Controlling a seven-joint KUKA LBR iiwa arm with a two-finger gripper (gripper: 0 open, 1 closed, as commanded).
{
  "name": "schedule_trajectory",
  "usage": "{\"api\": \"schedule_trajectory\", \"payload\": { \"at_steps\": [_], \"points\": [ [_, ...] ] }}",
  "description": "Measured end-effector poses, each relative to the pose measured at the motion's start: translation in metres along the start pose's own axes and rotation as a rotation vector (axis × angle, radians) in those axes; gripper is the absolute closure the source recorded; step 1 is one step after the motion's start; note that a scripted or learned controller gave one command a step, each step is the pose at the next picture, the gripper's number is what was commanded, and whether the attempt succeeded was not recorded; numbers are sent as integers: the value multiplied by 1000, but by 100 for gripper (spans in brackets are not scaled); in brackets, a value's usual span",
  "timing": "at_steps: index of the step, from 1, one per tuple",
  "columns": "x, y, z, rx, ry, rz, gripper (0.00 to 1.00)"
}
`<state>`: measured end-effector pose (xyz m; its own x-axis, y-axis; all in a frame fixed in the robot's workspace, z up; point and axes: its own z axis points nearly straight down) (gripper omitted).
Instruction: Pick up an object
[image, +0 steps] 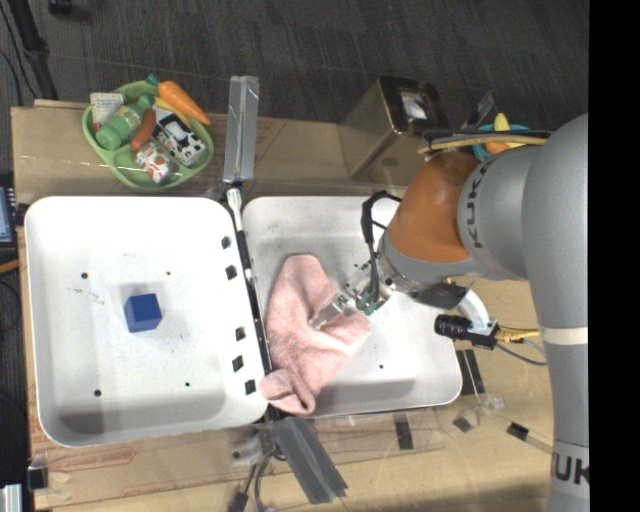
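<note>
Camera view: your gripper (340, 308) is down on the pink cloth (305, 330) in the right bin (420, 385).

You've got soft, rumpled fabric here, draped toward the divider, its lower corner spilling over the bin's front rim. The fingers look pinched into a raised fold, though you can't tell for certain they've closed on it. Over in the left bin (60, 300) a hard blue cube (143, 312) sits well apart, and a green bowl of toy food (148, 130) rests behind.
</note>
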<state>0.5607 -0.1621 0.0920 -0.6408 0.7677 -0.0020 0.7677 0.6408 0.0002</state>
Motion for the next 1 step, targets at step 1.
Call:
{"api": "schedule_trajectory", "payload": {
  "at_steps": [1],
  "points": [
    [0, 1, -9, 1, 0, -5, 100]
  ]
}}
